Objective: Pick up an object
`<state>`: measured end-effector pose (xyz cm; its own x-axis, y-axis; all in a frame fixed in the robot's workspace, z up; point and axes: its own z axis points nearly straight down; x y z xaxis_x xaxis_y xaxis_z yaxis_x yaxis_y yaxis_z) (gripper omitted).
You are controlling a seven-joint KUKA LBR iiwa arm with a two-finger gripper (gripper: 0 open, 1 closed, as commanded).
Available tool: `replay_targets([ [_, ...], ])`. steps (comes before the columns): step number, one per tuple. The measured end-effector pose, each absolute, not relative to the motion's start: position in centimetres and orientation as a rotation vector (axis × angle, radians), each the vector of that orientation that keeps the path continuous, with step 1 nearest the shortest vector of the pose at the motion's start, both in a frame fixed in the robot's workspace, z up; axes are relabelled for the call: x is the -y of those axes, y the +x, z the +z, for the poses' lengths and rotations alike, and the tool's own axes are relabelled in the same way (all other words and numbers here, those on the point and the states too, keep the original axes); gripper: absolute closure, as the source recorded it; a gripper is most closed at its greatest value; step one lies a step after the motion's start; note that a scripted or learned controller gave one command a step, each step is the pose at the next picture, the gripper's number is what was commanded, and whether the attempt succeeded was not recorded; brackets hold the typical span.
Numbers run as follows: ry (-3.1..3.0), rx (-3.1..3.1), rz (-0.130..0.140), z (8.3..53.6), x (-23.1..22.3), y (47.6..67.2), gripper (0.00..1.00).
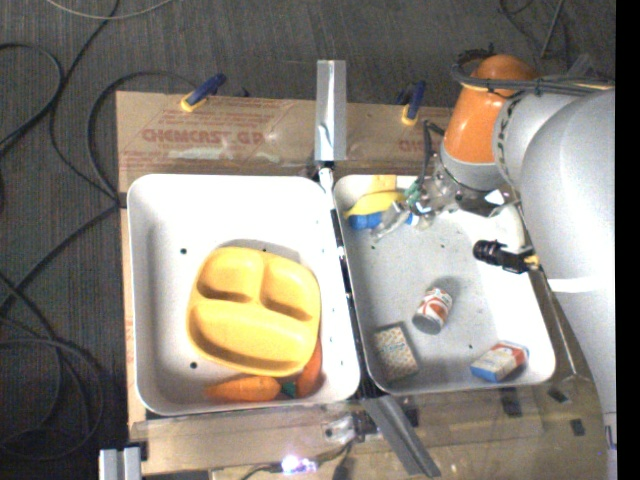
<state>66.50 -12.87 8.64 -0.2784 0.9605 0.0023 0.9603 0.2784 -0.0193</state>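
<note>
The arm (560, 178) is seen stretched in from the right, its orange band (478, 128) set over the far edge of the right bin (460, 268), and the wrist is bent down and leftward. The gripper (408, 211) is placed low in that bin's far left corner. Whether the claw is open or closed cannot be told, since it is too small and cluttered from up here.

Just beside the gripper, a yellow object (376, 202) is tucked against the corner wall, with a blue piece (364, 220) lying at its near side. Contact between gripper and object cannot be confirmed.

Red lettering is printed across the cardboard sheet (220, 133) behind the bins, but it cannot be read with any certainty. Labels are carried by the small things too, though none is legible.

Elsewhere in the right bin, a red and white can (432, 310) is tipped on its side near the middle. A tan checked packet (395, 350) is laid near the front left, and a small white, red and blue box (498, 361) is found at the front right, all well apart from the gripper.

The left bin (160, 268) is taken up by a yellow divided tray (258, 306), with a carrot (243, 389) wedged at its front edge. Two clamps (203, 91) are fixed to the cardboard's far edge, and a metal bar (330, 108) is stood between the bins.
</note>
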Motion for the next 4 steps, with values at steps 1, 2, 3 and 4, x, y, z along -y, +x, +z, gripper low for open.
replay_targets([
  [1, -1.865, 2.489, 0.045, 9.2, 12.8, 66.0, 1.0],
  [2, -1.912, 2.495, 0.001, 20.4, 8.5, 66.6, 1.0],
  [3, -1.913, 2.493, 0.004, 20.3, 8.5, 66.5, 0.0],
  [4, -1.861, 2.532, 0.007, 10.7, 13.1, 66.8, 0.0],
])
